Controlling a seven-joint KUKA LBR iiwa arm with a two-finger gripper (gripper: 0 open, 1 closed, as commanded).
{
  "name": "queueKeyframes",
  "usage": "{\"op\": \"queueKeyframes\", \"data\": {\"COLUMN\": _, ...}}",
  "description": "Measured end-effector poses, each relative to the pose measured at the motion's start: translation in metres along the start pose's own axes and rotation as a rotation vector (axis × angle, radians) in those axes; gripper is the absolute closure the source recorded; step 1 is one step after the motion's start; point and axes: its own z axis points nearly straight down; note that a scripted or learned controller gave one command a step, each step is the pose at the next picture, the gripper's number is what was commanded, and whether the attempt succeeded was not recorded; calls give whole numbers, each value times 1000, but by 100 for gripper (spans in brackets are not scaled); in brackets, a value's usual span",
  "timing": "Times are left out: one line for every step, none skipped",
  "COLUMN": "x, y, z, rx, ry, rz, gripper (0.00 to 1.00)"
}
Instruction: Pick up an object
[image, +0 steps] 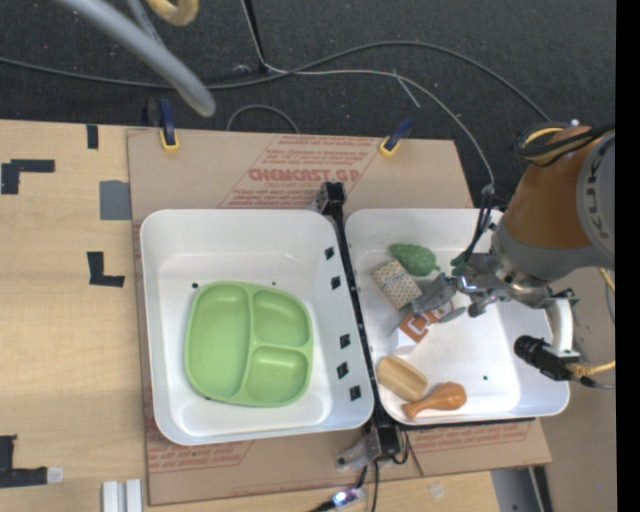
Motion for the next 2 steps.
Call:
{"op": "queueKeyframes", "data": {"x": 0, "y": 2, "z": -5, "rx": -9, "ry": -2, "rz": -3, "gripper": 0}}
{"op": "queueKeyframes", "data": {"x": -7, "y": 5, "z": 45, "rx": -5, "ry": -2, "rz": -1, "gripper": 0}}
